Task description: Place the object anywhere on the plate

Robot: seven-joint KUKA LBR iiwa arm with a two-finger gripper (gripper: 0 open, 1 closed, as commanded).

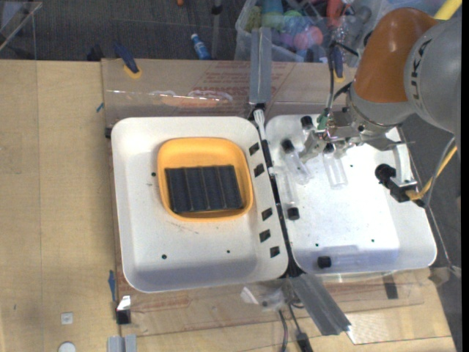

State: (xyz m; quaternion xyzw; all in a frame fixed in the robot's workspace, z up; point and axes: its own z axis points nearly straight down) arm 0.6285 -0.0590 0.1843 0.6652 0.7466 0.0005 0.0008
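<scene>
Wooden counter point(51, 196), dark floor behind its far edge.

1. Left bin point(139, 255): a shallow white bin, sitting left of the counter's centre. An orange plate point(167, 152) lies in its middle, slightly toward the far edge.
2. Object: 1 dark ribbed block point(204, 188) lies flat on the plate, inside the plate's rim and filling most of its floor. Nothing is touching it from above.
3. Divider: a grey metal bar point(258, 57) runs from the counter's far edge toward the near edge, between the 2 bins. Black tabs line its left side.
4. Right bin point(381, 248): a white bin set just beside the left one. 2 small black pieces rest on its floor, 1 near the divider point(292, 213) and 1 near the bin's near edge point(325, 261).
5. Gripper point(316, 171): positioned over the far-left part of the right bin, well apart from the plate. Its 2 clear fingers point(335, 173) stand apart with nothing between them.
6. Arm point(432, 72): grey with an orange band, entering across the counter's far-right corner.
7. Background: a clear tub of coloured toys point(308, 13) stands beyond the far edge.
</scene>
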